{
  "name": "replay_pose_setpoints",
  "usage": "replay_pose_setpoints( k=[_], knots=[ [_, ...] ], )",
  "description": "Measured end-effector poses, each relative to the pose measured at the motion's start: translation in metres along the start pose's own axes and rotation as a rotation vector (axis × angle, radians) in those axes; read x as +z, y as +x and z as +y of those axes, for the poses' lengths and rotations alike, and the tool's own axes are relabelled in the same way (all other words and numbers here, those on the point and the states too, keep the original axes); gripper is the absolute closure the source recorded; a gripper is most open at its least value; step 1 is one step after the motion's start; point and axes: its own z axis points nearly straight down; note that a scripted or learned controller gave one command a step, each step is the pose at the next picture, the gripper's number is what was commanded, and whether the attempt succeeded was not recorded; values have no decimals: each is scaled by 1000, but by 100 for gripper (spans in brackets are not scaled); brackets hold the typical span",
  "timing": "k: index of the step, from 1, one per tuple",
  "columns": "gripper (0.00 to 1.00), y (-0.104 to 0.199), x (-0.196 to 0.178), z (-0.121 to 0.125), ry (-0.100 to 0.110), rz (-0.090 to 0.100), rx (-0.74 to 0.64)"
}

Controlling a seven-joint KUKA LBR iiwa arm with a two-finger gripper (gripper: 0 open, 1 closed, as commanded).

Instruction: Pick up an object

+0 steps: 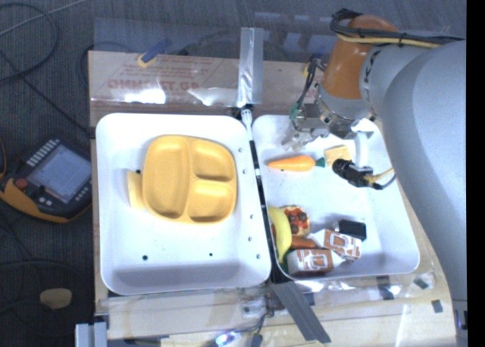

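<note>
My gripper [297, 138] hangs over the far left part of the right bin [394, 258], below the orange wrist band. Just in front of it an orange toy carrot [291, 163] with a green tip lies on the bin floor, apart from the gripper. At the bin's near left sit a yellow banana [281, 233], a dark red toy food piece [297, 219] and small brown-and-white boxes [342, 245]. A small black block [352, 228] rests to their right. I see nothing held in the gripper.
The left bin [121, 262] holds a yellow divided plate [189, 177]. A metal divider post [248, 73] stands between the bins at the back. A black fitting with a yellow cable [356, 173] hangs off the arm over the right bin. A handheld pendant [53, 179] lies on the floor at left.
</note>
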Motion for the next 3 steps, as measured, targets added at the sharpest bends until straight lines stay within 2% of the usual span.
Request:
replay_pose_setpoints(
  k=[1, 2, 3],
  knots=[
    [100, -23, 15, -77, 3, 2, -302],
    [0, -22, 17, -78, 5, 3, -303],
    [0, -19, 15, -131, 2, 1, -437]
  ],
)
